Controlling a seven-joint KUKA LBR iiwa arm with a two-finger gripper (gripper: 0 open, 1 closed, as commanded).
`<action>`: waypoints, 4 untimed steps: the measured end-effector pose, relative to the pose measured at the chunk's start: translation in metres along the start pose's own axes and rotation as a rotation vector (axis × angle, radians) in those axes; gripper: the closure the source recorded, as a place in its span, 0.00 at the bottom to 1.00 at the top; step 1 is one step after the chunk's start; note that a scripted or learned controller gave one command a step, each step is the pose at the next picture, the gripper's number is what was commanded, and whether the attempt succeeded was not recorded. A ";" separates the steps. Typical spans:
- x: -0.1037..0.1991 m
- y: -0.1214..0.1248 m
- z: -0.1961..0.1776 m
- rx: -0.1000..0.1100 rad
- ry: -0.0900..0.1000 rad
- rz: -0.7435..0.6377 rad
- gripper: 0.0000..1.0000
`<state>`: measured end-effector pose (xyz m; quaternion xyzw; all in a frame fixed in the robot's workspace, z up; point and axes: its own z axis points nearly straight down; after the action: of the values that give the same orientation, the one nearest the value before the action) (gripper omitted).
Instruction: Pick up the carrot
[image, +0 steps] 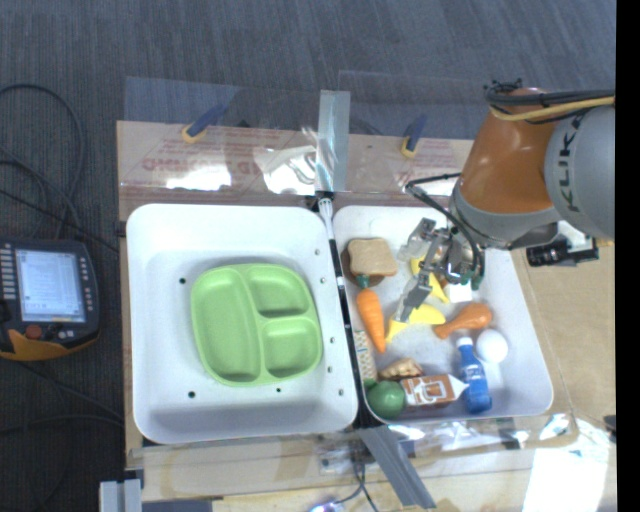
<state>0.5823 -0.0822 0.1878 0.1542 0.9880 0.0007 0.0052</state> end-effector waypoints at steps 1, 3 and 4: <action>0.040 0.071 0.004 0.002 0.010 0.009 0.00; 0.056 -0.025 0.079 0.002 0.005 0.066 0.00; 0.023 -0.021 0.098 0.001 0.002 0.133 0.00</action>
<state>0.5548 -0.0950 0.0897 0.2194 0.9756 0.0009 0.0040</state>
